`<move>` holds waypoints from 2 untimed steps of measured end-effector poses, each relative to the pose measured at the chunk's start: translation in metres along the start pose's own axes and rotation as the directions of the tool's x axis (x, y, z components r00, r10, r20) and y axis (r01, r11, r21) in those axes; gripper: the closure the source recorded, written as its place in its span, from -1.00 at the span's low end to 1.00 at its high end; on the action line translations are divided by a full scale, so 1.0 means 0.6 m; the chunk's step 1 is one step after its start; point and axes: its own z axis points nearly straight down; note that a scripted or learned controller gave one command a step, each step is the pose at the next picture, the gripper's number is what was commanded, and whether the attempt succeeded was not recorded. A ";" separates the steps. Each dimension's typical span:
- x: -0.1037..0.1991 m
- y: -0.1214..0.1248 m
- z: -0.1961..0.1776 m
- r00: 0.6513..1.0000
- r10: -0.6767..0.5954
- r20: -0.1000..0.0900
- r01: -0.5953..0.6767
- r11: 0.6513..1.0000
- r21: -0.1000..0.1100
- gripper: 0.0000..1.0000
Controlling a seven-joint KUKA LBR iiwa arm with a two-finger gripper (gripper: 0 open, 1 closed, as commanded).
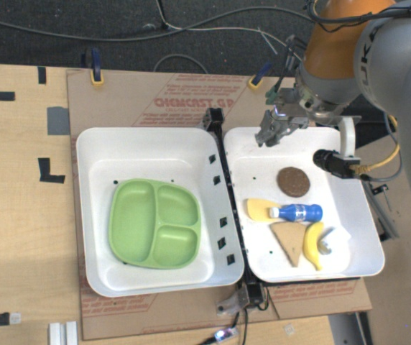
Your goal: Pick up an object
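While the claw (271,132) hangs at twelve o'clock over the right bin (252,165), holding nothing, I cannot tell how wide it is. A brown disc (293,181) sits at centre, with a blue bottle (300,212), tan wedge (289,241) and banana (313,245) toward six o'clock. Descending squarely onto the isolated disc looks safest.

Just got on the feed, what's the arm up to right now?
The gripper hangs over the far end of the right bin, with nothing visibly held. Nearer the camera in that bin lie a brown cookie, a blue bottle, a yellow piece beside it, a tan wedge and a banana. The left bin holds a green divided plate.
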 end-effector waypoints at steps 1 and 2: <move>0.074 0.015 0.011 1.000 0.002 0.001 -0.002 1.000 0.000 1.00; 0.162 0.043 0.023 1.000 0.001 0.000 -0.001 1.000 0.000 1.00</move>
